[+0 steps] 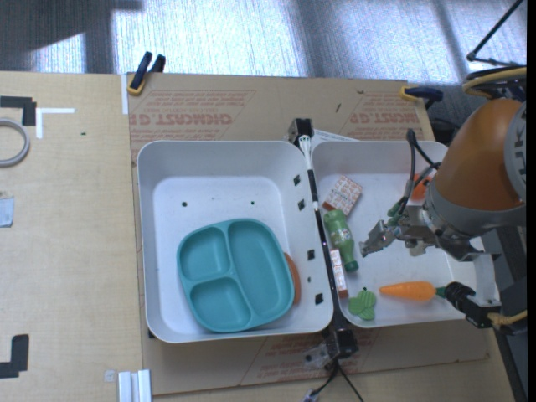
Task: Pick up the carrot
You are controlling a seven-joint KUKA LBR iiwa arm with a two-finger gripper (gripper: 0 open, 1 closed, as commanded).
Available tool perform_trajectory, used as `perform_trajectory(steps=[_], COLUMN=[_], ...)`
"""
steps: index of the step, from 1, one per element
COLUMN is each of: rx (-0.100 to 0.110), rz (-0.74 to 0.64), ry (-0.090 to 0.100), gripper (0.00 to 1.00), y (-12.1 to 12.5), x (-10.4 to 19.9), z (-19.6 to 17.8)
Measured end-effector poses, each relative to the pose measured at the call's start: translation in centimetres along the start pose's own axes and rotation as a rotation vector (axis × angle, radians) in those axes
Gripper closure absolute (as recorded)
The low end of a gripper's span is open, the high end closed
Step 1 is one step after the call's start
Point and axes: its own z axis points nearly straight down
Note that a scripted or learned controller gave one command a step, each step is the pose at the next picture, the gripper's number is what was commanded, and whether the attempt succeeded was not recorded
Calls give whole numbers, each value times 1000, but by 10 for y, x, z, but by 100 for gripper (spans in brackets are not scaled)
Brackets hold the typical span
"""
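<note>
Jaws hanging parted and gripping nothing, gripper (374, 243) hovering above the right bin (381, 153), carrot (408, 291) lying apart.

Two bins sit side by side on the bench. The left bin (159, 191) holds a tray with three parts (236, 273), near its front. In the right bin (381, 153), a bottle (340, 238) lies by the wall between the bins. A small packet (342, 194) lies just behind the bottle. The carrot (408, 291) lies near the front, with a leafy piece (363, 304) to its left. The gripper (378, 239) hangs behind the carrot, right of the bottle.
</note>
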Motion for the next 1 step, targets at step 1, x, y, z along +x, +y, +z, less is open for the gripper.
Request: perform_trajectory(steps=[1], rx=[3], rz=[23], ry=[1], gripper=[0], y=[0], x=[-31], z=[74])
